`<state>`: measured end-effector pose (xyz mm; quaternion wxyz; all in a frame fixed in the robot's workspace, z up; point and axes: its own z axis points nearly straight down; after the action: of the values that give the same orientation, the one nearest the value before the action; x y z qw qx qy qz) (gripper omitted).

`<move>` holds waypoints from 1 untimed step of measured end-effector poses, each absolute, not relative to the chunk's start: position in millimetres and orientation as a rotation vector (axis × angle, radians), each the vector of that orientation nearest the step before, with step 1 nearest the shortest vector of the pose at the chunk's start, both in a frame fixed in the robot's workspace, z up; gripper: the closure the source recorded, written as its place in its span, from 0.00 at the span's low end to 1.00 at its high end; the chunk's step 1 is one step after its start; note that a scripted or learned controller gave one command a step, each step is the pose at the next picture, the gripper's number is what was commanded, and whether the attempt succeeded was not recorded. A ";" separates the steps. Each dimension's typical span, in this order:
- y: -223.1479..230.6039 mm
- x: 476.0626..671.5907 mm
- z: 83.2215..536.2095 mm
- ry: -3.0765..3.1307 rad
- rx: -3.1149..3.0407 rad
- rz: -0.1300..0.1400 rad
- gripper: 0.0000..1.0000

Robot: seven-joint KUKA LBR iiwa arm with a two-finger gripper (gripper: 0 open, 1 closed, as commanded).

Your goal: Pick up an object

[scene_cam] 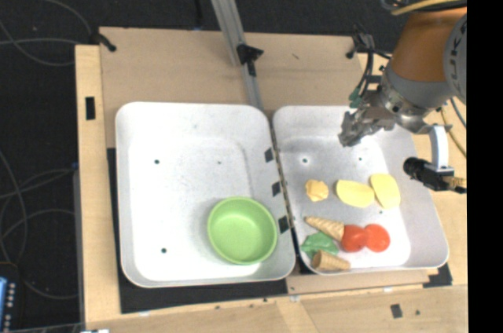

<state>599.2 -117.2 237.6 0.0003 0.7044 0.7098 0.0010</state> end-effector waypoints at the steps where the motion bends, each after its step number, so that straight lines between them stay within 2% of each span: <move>1: -63.5 602.0 230.8 2.229 2.214 0.001 1.00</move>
<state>602.0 -63.5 230.8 -0.0001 0.7047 0.7096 0.0003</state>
